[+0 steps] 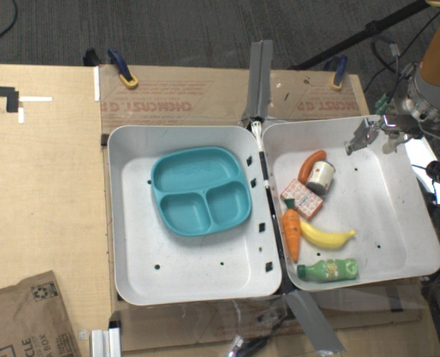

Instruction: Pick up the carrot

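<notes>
We see a pale wooden surface (41, 199) bearing two white bins side by side, the left bin (130, 274) and the right bin (406, 229), with brown cardboard (26, 318) at its near-left corner.

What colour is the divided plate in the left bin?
Teal, a plain blue-green; the plate shows best in the camera view, lying in the left bin.

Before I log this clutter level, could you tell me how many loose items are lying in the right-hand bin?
6, clustered at its left side: sausage and can topmost, patterned box below, carrot by the left wall, banana beside it, green bottle nearest. Nothing seems hidden.
</notes>
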Motion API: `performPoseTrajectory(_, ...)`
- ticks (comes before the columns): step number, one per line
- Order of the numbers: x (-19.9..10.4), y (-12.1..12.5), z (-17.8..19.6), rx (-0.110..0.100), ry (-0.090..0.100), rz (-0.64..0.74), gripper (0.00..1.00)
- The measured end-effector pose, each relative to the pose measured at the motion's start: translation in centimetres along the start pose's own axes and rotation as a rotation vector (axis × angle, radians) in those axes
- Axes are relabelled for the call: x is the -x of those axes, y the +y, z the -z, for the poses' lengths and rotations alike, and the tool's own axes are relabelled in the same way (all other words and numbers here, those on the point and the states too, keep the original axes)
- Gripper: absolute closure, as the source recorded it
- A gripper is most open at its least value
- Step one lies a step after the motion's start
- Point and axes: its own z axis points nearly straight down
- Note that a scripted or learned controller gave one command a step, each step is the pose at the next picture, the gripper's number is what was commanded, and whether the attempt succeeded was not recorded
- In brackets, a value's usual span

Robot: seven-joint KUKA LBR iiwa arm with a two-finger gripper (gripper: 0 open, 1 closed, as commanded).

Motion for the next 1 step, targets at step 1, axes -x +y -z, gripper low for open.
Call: performPoseTrajectory(1, -3.14, -1.21, -13.16, 0.0, 0.0, 0.152, 0.0)
